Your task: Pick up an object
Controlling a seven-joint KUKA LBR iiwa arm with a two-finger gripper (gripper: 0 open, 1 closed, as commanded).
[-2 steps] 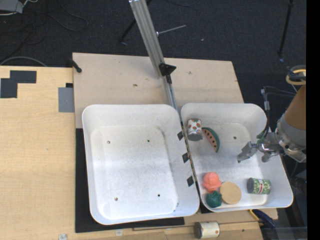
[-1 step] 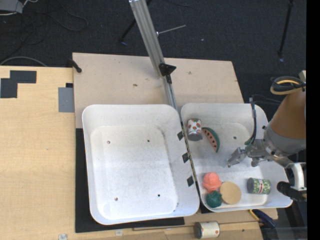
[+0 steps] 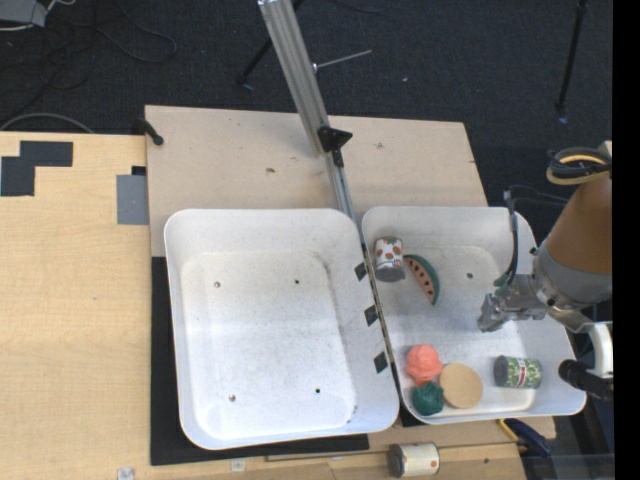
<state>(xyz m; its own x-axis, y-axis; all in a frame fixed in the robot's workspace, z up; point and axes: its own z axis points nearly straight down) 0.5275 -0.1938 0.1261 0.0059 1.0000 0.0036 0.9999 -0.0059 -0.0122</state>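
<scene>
So all the loose stuff is in the right bin (image 3: 470, 223). There's a small can (image 3: 388, 258) near its upper left, with a watermelon slice (image 3: 427, 278) just beside it. Down along the near edge sits a little cluster: a pink ball-ish thing (image 3: 423, 362), a dark green lump (image 3: 429, 398) right below it and touching, and a tan round disc (image 3: 462, 386) pressed up against both. A green-and-white patterned can (image 3: 517, 372) lies on its side a bit further right, apart from the disc.

The gripper (image 3: 494, 313) is down inside that same bin, right side, over bare white floor between the watermelon slice and the patterned can. Can't tell how the jaws stand, way too small and blurry. Nothing visibly between them.

The left bin (image 3: 200, 258) sits alongside. 1 small cylinder (image 3: 413, 459) lies on the bench in front of the bins.
</scene>
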